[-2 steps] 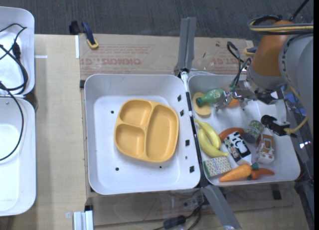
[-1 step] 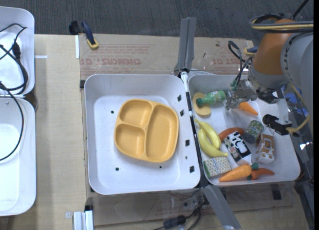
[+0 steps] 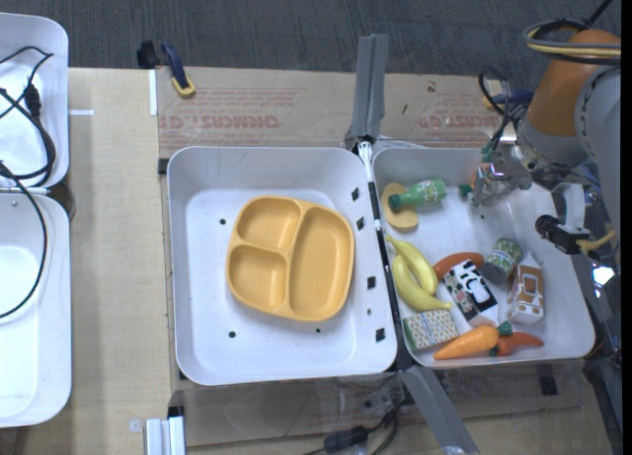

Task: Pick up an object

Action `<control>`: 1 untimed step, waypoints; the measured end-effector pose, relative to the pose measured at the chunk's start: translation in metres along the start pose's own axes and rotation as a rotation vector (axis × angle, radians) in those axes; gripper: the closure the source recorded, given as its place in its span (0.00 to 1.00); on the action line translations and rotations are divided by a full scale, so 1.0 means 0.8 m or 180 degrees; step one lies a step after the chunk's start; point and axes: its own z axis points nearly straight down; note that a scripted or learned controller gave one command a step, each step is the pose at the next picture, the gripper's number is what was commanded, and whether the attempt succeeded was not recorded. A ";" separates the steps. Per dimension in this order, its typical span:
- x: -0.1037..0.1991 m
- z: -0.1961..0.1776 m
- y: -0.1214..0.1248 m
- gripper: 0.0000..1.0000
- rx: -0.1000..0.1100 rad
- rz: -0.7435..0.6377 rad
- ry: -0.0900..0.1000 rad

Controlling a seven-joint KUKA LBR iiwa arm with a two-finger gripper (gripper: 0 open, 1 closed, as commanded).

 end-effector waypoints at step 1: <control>0.001 -0.001 0.002 0.00 -0.0016 -0.0003 -0.0002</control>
